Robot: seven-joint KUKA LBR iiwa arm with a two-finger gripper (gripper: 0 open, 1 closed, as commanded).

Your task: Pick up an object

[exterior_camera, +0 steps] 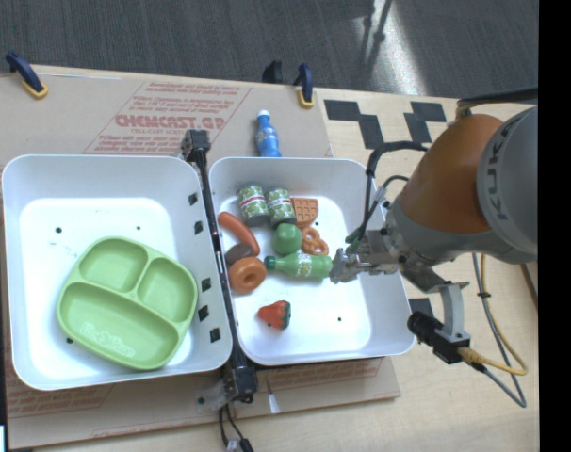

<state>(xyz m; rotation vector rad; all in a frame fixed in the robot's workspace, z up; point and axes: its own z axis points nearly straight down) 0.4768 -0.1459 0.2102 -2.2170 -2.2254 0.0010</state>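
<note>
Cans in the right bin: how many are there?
2. Both green cans stand side by side at the back of the right bin: one on the left, the other touching it on the right. Others may hide under the pile.

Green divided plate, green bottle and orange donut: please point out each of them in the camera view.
green divided plate [125, 301], camera view, on the middle of the plate, in the left bin.
green bottle [300, 266], camera view, on the bottle's body, in the right bin.
orange donut [247, 273], camera view, on its ring.

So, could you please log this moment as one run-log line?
gripper: right bin, beside green bottle | grasp: unconfirmed | green tray: left bin
</note>
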